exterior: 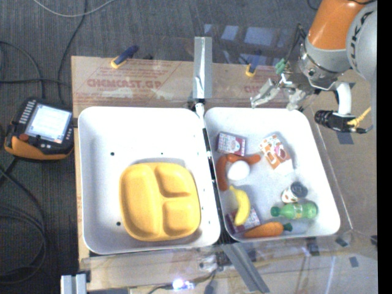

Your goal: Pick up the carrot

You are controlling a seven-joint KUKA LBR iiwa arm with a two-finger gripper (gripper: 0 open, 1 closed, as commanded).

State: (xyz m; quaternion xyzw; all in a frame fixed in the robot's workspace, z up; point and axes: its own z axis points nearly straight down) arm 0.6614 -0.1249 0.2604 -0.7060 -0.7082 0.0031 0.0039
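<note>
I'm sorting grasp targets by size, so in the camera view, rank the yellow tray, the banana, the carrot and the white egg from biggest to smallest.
1. Yellow tray, by far the largest.
2. Banana and carrot: similar length, too close to rank.
3. White egg, smallest.

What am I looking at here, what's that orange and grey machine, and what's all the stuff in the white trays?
This is one camera fixed above a workbench, looking down at a slant. The orange and grey machine at the upper right is a robot arm; its tool hangs over the back rim of the right bin, with nothing seen between its fingers. The left bin holds a yellow divided tray. The right bin holds toy groceries: the carrot it is meant to pick up lies at the front edge, beside a banana and a green bottle, with a white egg and two small cartons further back. The handheld screen at left lies off the bench.
</note>
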